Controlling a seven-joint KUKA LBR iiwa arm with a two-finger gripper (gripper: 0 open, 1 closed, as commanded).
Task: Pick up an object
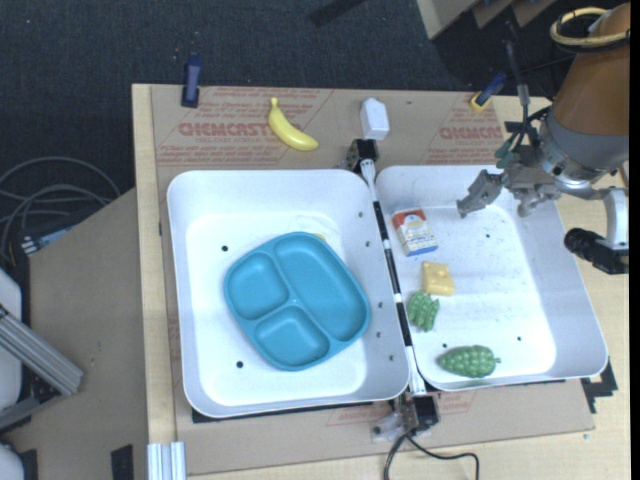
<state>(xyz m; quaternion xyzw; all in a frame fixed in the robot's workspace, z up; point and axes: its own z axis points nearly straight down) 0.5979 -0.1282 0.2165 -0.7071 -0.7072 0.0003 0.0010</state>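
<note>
Along the left wall of the right bin lie my candidates, and none is lifted yet: a small red and white carton, below it a yellow block, then a small green bumpy piece close to the divider, and a green grape bunch near the front rim. My gripper hovers over the back of this bin, apart from all four; its jaws stand spread and grip nothing. So I judge the task hardly begun: I have yet to choose an object, descend, close and lift. The carton lies nearest and has bare floor around it. The green piece hugs the wall, which leaves little room for a finger on that side. The right half of this bin is bare, good room to manoeuvre. Further out, the left bin holds a blue divided plate, and a toy banana lies on the worktop behind.
</note>
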